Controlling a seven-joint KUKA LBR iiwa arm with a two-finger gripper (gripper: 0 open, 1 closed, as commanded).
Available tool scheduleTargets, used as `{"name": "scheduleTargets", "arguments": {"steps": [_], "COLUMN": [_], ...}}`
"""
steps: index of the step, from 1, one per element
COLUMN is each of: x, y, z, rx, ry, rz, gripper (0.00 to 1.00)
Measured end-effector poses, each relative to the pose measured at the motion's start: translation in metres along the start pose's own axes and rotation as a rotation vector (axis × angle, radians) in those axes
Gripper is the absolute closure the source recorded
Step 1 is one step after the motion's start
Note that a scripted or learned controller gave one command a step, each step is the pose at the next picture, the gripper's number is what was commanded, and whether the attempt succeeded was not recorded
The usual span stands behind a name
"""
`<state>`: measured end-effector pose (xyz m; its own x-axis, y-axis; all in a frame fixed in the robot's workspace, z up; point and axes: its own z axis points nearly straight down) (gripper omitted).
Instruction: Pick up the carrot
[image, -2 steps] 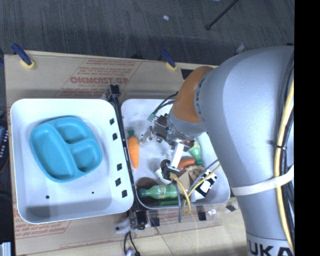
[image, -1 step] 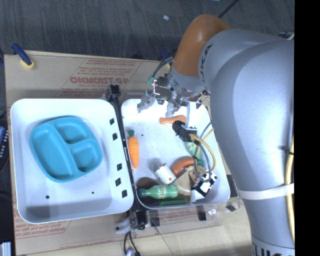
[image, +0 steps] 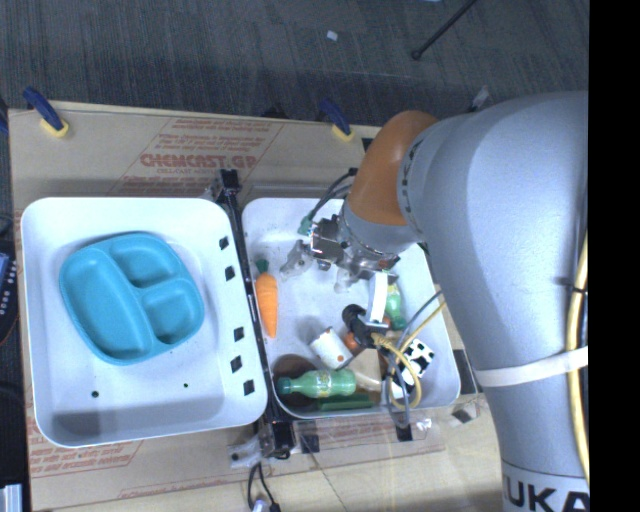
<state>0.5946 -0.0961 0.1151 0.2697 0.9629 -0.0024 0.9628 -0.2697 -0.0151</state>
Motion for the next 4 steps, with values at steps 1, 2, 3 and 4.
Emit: {"name": "scheduleTargets", "arguments": {"steps": [1,2,3,4], "x": [0.001,0.002,0.002,0.003], "y": [-0.008,-0.009,-0.009,-0.009], "z": [0.023,0.013,0.014,0.004], "rx": [-0.007,-0.001,0.0,0.005], "ry": [0.001,0.003,0.003,0.004], "rz": [0.134,0.127,0.127,0.121], "gripper": [0.0,1.0,0.0,1.0]}}
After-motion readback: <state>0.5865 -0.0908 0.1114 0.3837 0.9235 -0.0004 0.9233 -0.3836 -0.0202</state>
